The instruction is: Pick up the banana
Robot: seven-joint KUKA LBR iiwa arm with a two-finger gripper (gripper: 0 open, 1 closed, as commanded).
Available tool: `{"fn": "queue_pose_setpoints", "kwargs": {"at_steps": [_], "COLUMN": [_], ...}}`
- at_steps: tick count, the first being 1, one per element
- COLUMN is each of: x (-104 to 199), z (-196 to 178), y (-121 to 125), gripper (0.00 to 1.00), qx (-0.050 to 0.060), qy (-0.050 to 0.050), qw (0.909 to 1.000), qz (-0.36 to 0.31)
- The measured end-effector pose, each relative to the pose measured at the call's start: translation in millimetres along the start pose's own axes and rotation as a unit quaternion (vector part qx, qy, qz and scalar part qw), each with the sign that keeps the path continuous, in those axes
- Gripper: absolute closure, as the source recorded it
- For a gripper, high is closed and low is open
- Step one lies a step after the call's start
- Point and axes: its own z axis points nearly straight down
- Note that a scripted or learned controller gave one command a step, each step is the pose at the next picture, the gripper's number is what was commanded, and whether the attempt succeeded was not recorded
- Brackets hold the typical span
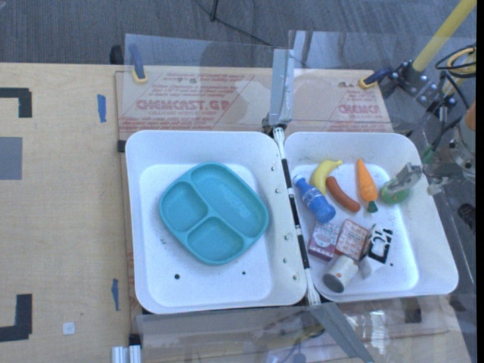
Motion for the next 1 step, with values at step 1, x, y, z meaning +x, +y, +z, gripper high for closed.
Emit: {"fn": "queue_pose_setpoints", "kwargs": {"at_steps": [1], "x": [56.5], "z": [18.6], "y": [80.3], "gripper": [0.00], "qx": [-0.002], "qy": [-0.001], "qw": [0.9968], "qz": [-0.080]}}
